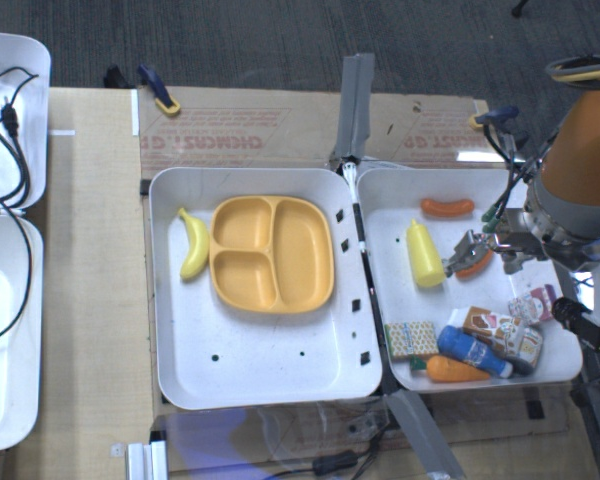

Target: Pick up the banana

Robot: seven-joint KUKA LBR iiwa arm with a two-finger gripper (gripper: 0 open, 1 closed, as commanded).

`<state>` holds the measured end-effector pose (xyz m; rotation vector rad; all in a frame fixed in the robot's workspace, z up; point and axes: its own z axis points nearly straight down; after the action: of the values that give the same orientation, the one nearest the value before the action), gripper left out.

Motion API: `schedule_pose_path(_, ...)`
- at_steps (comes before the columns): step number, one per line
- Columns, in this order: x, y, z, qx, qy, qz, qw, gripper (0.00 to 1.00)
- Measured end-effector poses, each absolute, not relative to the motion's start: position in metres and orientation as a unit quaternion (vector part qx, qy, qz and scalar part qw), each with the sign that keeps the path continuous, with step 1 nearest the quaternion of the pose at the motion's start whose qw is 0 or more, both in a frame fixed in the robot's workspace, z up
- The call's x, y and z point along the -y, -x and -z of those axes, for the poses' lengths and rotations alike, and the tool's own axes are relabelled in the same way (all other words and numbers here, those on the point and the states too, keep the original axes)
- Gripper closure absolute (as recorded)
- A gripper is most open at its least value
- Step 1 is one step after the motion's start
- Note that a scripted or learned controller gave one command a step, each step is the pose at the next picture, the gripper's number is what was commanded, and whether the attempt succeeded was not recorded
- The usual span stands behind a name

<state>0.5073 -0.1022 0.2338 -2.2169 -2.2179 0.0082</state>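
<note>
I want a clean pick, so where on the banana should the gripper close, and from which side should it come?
Grip the banana across its thick middle, coming straight down from above. It lies flat in the left bin, curved, close beside the yellow divided plate, so probably close the fingers across its width there.

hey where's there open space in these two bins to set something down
Left bin: bare floor below the yellow divided plate toward the near wall. Right bin: a small patch between the mustard bottle and the divider. Its near-right corner is crowded around the blue bottle.
</note>
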Motion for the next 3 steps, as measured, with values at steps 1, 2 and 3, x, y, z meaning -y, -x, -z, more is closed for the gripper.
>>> schedule_pose_path(1,0.007,-0.543,-0.187,0.711,0.703,-0.0034,0.003,0.00)
schedule_pose_path(2,0.109,-0.560,-0.161,0.722,0.692,-0.0023,0.002,0.00)
schedule_pose_path(3,0.107,-0.596,-0.089,0.672,0.740,-0.0014,0.001,0.00)
